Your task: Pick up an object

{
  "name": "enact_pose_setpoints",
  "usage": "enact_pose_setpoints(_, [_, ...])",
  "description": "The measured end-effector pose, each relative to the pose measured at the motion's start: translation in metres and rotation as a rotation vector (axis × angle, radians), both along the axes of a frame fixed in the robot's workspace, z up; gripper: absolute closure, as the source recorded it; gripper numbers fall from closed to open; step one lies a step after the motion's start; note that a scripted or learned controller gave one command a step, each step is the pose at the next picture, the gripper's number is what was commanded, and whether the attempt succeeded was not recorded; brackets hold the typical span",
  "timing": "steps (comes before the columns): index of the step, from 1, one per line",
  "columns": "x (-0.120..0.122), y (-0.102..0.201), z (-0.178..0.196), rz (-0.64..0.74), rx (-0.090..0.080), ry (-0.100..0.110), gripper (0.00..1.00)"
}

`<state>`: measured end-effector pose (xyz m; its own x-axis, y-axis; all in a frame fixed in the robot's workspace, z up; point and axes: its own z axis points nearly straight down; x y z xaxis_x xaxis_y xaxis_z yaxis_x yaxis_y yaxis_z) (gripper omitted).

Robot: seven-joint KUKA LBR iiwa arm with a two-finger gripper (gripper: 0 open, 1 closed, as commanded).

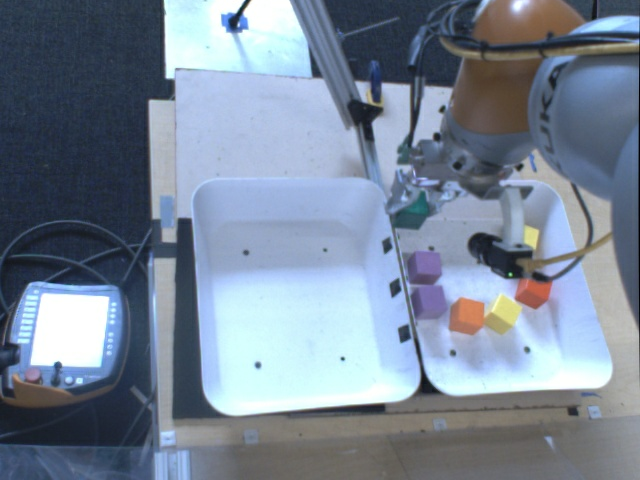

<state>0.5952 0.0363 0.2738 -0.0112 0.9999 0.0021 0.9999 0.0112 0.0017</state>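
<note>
My gripper [412, 196] hangs over the back left corner of the right bin [560, 368], close to the wall shared with the left bin. A small green block [411, 212] sits between its silver fingers, and it looks lifted off the bin floor. On the floor of the right bin lie two purple cubes [424, 265] [429, 300], an orange cube [466, 315], a yellow cube [502, 313] and a red-orange cube [533, 291]. Another yellow cube [530, 236] is partly hidden behind the arm's hardware.
The left bin [215, 298] stands beside the right one. A slanted metal rod [330, 53] runs from the back down toward the bins' shared edge. A black cable fitting [495, 253] hangs from the arm over the right bin. A teach pendant [65, 343] lies at the far left.
</note>
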Motion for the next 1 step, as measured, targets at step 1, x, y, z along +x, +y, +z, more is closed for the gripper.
enact_pose_setpoints(1, [0.0140, 0.0498, -0.0051, 0.000, 0.000, 0.000, 1.00])
